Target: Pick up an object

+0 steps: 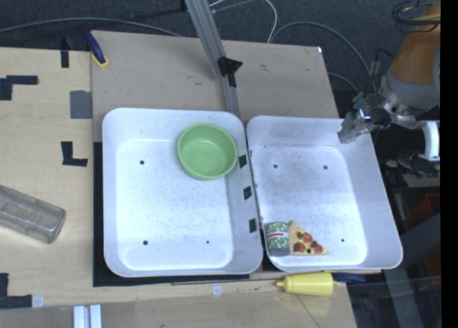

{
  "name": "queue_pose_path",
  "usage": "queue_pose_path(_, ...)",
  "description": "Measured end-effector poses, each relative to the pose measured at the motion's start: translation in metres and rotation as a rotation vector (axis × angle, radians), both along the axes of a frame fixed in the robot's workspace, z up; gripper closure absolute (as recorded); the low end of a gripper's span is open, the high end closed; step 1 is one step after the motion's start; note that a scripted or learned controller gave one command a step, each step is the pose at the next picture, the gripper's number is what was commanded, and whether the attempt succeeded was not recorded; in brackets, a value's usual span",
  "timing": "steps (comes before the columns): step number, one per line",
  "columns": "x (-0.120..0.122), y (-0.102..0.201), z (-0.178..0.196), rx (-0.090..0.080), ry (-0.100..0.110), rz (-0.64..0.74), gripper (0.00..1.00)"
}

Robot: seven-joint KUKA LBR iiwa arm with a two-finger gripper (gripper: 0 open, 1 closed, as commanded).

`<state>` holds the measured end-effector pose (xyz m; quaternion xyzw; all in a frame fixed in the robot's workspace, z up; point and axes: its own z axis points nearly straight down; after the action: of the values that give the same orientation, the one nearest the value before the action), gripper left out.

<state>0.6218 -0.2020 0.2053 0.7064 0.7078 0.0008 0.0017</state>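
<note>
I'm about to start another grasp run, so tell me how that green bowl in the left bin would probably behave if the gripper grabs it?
The green bowl looks like rigid plastic, probably light. Its round rim may slip from a two-finger pinch. Sitting upright, it would likely slide rather than tip if nudged.

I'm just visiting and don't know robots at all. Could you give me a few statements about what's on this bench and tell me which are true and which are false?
1. A green bowl sits in the left bin. True.
2. The pizza slice toy lies in the left bin. False: it lies in the right bin, near its front left corner.
3. A small can lies right beside the pizza slice toy. True.
4. The yellow bottle lies inside the right bin. False: it lies on the bench just outside that bin's front edge.
5. The end effector is over the green bowl. False: it is at the right bin's far right corner.
</note>
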Motion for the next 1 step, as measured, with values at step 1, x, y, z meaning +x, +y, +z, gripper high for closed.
queue_pose_path(1,0.0025,-0.0064,0.0457,-0.001,-0.001,0.000,1.00)
